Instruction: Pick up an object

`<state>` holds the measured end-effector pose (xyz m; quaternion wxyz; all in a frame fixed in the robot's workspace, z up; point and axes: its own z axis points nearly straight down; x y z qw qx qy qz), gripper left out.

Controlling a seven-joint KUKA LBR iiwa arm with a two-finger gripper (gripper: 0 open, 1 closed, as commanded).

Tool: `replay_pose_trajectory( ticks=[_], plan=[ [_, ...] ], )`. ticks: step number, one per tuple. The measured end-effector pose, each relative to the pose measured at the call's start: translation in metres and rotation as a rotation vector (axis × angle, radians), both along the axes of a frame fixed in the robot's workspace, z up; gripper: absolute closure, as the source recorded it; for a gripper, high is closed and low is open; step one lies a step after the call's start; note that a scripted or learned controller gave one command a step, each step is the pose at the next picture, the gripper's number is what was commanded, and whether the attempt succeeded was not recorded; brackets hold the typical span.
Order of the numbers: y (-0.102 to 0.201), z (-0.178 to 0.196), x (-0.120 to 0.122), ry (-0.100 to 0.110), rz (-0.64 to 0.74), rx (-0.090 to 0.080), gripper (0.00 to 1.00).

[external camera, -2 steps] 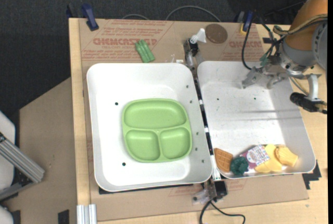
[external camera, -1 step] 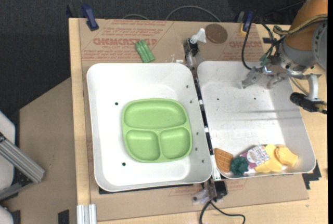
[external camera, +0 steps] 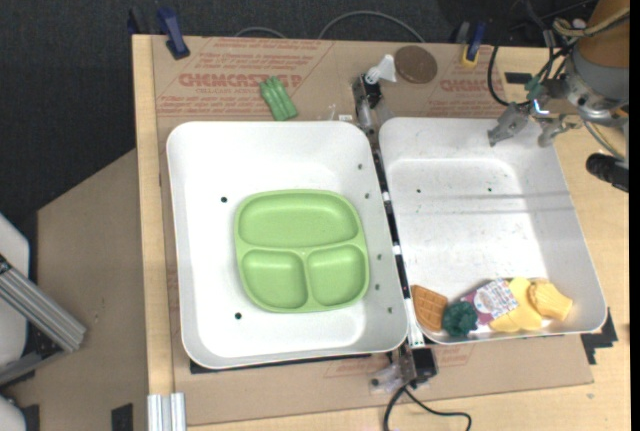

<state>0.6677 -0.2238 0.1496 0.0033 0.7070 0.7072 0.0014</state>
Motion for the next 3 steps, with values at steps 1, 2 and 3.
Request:
replay_pose_trajectory(
  ticks=[1,2,3],
  plan=[
    [0.006,-0.062,0.0,0.018,0.003,0.018,0.0],
    [0.003,-0.064,-0.062,0.009,0.0,0.008,0.0],
    [0.003,-0.064,-0.071,0.006,0.002,0.007,0.0]
  ],
)
